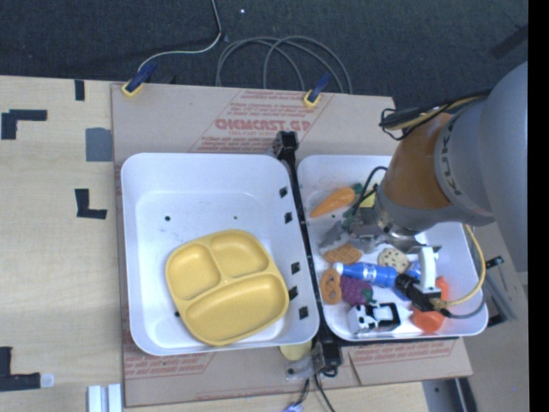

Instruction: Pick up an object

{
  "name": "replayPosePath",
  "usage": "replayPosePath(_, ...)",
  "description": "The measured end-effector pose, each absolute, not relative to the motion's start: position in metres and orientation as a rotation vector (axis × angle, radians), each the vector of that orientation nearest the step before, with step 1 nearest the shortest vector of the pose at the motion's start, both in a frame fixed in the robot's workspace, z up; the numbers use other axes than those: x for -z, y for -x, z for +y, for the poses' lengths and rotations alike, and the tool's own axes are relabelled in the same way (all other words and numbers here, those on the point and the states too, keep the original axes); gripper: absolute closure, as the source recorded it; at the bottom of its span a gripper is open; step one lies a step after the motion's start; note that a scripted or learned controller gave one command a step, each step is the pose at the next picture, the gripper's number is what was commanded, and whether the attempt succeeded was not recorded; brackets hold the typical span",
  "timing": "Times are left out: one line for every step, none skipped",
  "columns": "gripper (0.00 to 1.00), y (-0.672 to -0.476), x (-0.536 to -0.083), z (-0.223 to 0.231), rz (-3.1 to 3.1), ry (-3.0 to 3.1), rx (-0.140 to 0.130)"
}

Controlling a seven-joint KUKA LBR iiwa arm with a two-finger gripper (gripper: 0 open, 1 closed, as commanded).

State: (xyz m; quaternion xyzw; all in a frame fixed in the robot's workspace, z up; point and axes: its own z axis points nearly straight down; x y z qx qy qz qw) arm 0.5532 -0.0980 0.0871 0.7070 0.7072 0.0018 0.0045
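The grey arm with its orange band [420, 170] reaches over the right shallow white bin [477, 312] on the desk. Its claw [371, 223] hangs low among small items: an orange carrot-shaped toy [331, 201], a blue and white tube [371, 273], a purple lump [353, 290] and a round speckled cookie [392, 257]. Whether the claw grips anything cannot be told. The left white bin [146, 178] holds a yellow three-compartment plastic tray [226, 286].

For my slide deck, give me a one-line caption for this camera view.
Robot arm reaches into the right bin of small toys; a yellow divided plate lies in the left bin.
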Motion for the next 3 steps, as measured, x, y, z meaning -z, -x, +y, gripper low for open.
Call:
replayPosePath(0.0, -0.542, -0.087, -0.095, 2.215, -2.214, -0.007)
replayPosePath(0.0, -0.537, -0.087, -0.097, 2.218, -2.213, -0.009)
replayPosePath(0.0, -0.577, -0.086, -0.098, 2.221, -2.219, -0.001)
